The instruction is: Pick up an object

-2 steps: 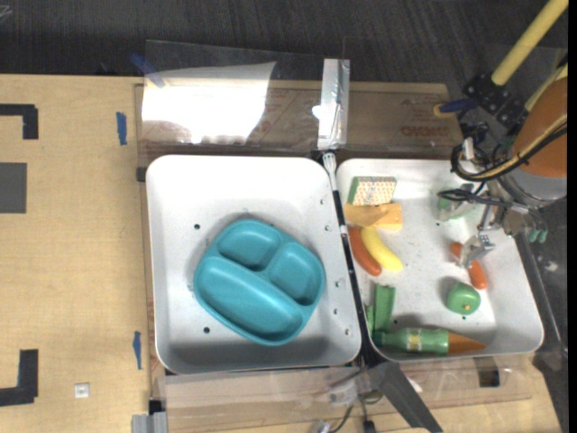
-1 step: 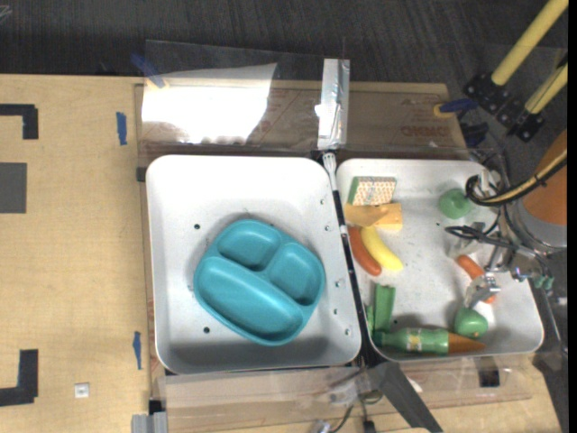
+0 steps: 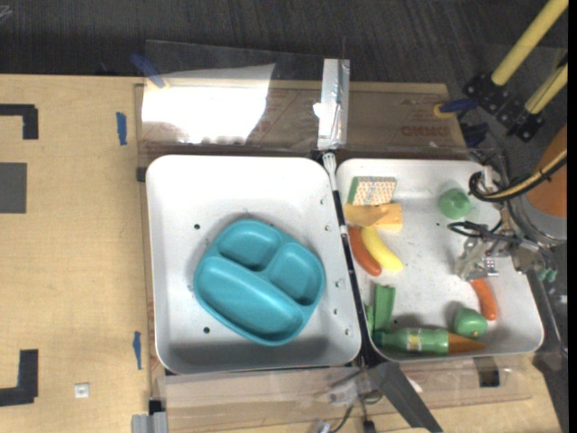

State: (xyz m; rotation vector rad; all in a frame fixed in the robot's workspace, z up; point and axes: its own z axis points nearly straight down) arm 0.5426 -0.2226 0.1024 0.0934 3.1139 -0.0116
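Note:
The right bin (image 3: 424,273) holds several toy foods. At its far left a tan waffle-like block (image 3: 374,189) lies over a yellow wedge (image 3: 377,215). Below them a yellow banana (image 3: 384,252) rests beside an orange-red sausage (image 3: 364,253). A green cucumber stick (image 3: 385,304) and a green bottle (image 3: 416,339) lie near the front edge. A green lump (image 3: 454,202) sits at the far right. My gripper (image 3: 480,262) hangs low at the bin's right side, just above an orange carrot (image 3: 486,299) and a green round piece (image 3: 471,321).
The left bin (image 3: 180,197) carries a blue divided plate (image 3: 260,280). A clear plastic sheet (image 3: 212,97) and a metal strip (image 3: 332,102) lie behind the bins. Cables and the arm's wrist (image 3: 541,215) crowd the right bin's right rim.

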